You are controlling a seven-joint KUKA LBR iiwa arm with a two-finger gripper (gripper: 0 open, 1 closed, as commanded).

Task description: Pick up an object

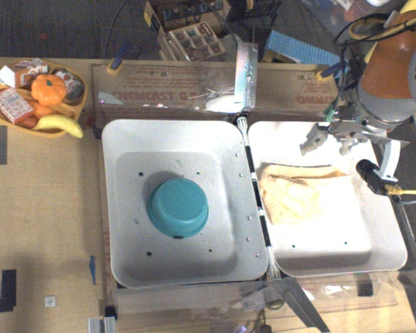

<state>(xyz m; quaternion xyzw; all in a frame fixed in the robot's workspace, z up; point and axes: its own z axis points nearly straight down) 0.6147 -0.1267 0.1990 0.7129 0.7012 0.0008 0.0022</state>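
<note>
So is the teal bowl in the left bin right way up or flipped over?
Flipped over. The teal bowl shows a smooth closed dome with a flat round base on top, no hollow, near the middle of the left bin.

Cloth (291,194) unobstructed; divider rims (253,186) alongside

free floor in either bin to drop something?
Left bin: bare floor all around the teal bowl, widest toward its back wall. Right bin: front strip bare below the tan cloth; back crowded by the gripper.
</note>
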